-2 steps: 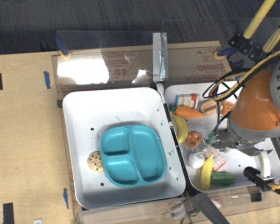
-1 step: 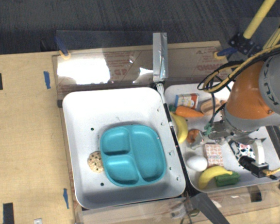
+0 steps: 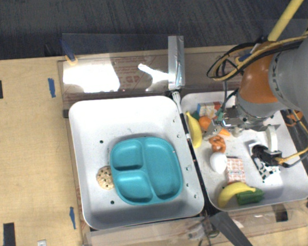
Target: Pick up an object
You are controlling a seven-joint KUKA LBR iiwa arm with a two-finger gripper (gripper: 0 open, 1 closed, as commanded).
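The grey arm with its orange band reaches in from the right over the right white bin, its gripper low near the bin's far left corner. Just below it lies a small orange pretzel-shaped toy; whether it touches is unclear. Nearby: yellow banana, white egg. The left white bin carries a teal divided plate.

Gripper low over right bin, near its far left part. Orange pieces just below gripper, white egg further below. Banana just left. Teal tray well left, in left bin.
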